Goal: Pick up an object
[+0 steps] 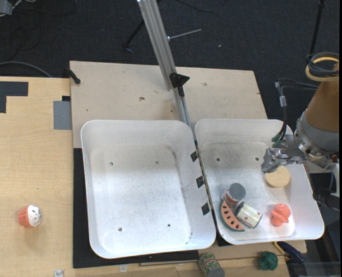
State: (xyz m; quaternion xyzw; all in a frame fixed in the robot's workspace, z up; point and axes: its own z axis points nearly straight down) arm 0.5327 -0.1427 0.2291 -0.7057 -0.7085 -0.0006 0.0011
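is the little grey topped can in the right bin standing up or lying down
Tipped. The can leans with its grey top tilted toward the camera, resting against the watermelon slice.

Gripper [273, 161] low in right bin [240, 134], just beside tan disc [278, 179]. Nearby: grey-capped can [235, 194], cream block [248, 215], red slice [228, 217], coral toy [280, 214].

A robotics lab: left of the gripper [273, 161] sit two white bins [137, 133] on a plywood bench [217, 91], an aluminium rail [159, 39] mounted behind them, with cables [9, 4] strewn over dark carpet beyond.
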